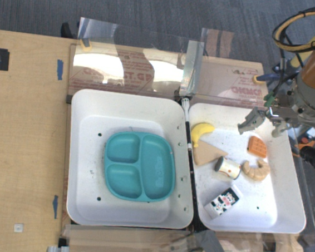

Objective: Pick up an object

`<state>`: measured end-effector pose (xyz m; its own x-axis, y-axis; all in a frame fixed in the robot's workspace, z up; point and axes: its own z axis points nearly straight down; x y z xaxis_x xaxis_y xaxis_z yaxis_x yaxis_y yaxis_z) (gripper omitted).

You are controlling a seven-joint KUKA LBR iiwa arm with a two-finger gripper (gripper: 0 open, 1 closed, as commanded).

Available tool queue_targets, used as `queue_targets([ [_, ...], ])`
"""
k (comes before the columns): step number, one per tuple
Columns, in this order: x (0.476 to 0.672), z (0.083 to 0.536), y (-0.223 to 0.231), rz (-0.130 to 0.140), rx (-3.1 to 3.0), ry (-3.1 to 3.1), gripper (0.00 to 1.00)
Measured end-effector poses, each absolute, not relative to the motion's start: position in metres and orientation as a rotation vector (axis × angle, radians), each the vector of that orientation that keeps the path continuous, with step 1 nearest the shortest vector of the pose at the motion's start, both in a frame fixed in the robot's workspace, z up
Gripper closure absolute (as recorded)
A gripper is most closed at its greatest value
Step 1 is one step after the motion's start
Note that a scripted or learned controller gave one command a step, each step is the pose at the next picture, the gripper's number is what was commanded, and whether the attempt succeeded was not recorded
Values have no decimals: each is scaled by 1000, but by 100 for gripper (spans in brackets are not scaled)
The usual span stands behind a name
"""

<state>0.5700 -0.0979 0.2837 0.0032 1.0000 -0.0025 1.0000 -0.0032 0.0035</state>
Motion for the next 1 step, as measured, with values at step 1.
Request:
queue_targets([
  [1, 586, 104, -189, -14, 2234, 2224, 0],
])
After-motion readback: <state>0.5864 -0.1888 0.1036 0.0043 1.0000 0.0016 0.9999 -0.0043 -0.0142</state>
